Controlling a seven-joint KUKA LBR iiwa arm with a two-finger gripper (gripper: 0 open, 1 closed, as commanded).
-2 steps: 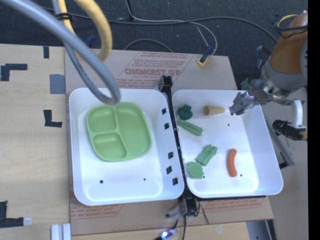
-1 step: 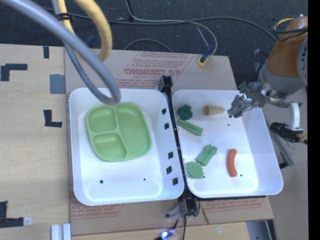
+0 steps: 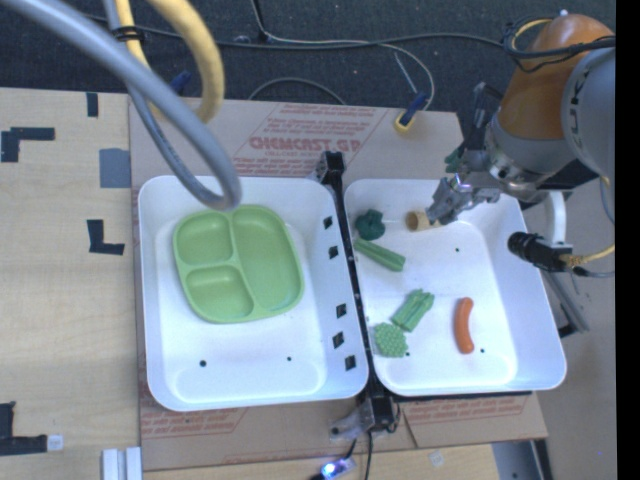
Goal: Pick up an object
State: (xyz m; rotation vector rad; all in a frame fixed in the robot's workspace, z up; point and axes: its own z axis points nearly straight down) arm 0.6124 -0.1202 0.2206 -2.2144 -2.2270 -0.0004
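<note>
The left bin (image 3: 160,368) holds just a green divided plate (image 3: 238,264). In the right bin (image 3: 530,363) lie green toy pieces (image 3: 381,255), an orange sausage (image 3: 465,325) and, up top, a small tan piece (image 3: 417,220). The gripper (image 3: 447,206) hangs just beside it; I cannot tell its spread. Closing off-centre could nudge the piece away.

I see a pale wooden bench (image 3: 60,298) with black tape marks (image 3: 100,236) near its left edge. A sheet of printed cardboard (image 3: 290,140) lies flat across its middle. On the cardboard sit two shallow white bins, the left bin (image 3: 165,368) and the right bin (image 3: 530,353), touching side by side.
</note>
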